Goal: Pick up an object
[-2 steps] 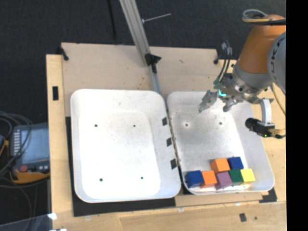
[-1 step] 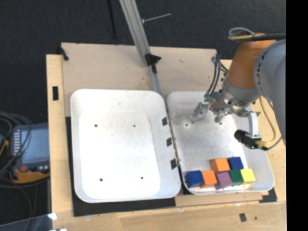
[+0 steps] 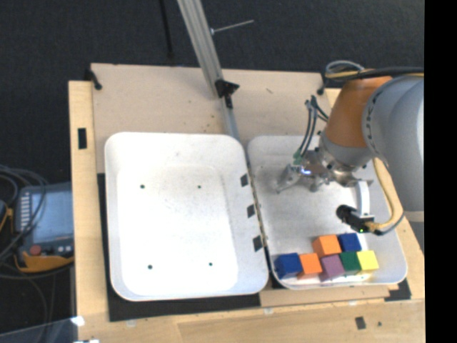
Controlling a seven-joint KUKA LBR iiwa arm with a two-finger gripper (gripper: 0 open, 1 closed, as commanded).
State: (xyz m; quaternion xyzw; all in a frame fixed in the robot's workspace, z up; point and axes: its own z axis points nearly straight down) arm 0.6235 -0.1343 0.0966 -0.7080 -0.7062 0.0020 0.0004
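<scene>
Bench: I see a wooden bench with two shallow white bins side by side on it.
Left bin: left bin has only a few small dark spots on its floor, so I do not expect to pick from here.
Right bin: right bin holds all the cubes, and they are crowded along its near edge.
Cubes, front row: blue cube, then orange cube, purple cube, green cube and yellow cube, each one touching or just beside the next.
Cubes, back row: second orange cube and second blue cube are just behind the front row.
Gripper: gripper is low over the far part of the right bin, well apart from the cubes. Whether it is open or closed I cannot tell, because this part is too small and blurred. I see no cube at it.
Arm: grey arm with the orange band comes in from the right side.
Progress: in my judgement nothing is picked yet; every cube I can see rests in the bin.
Remaining: I think the gripper needs to go toward the near edge, descend on one cube, grasp it and lift it.
</scene>
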